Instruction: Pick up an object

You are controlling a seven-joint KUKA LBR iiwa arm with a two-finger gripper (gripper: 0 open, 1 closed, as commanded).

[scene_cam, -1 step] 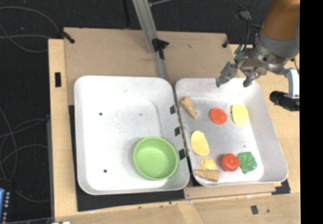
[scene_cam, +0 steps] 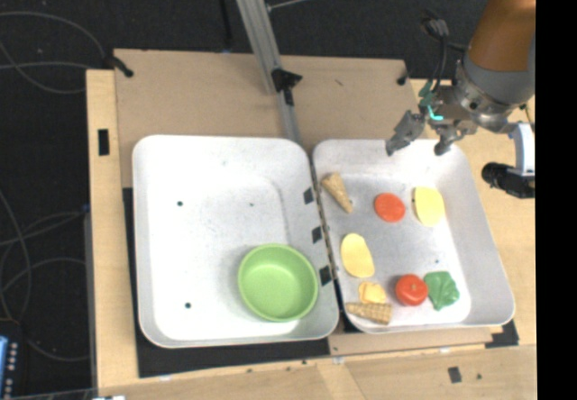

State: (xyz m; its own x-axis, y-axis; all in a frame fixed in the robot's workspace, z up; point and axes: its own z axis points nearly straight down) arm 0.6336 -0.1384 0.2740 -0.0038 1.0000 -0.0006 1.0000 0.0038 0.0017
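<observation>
Ridged waffle cone [scene_cam: 370, 311] lies near glossy green bowl [scene_cam: 278, 281].

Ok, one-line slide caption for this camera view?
Open gripper hovers over the right bin's far edge, above scattered toy food; green bowl sits in the left bin.

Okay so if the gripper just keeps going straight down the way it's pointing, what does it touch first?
Probably bare floor at the far end of the right bin. The open gripper hangs there with nothing between its fingers; the yellow piece lies nearer the camera. Depth is uncertain.
</observation>
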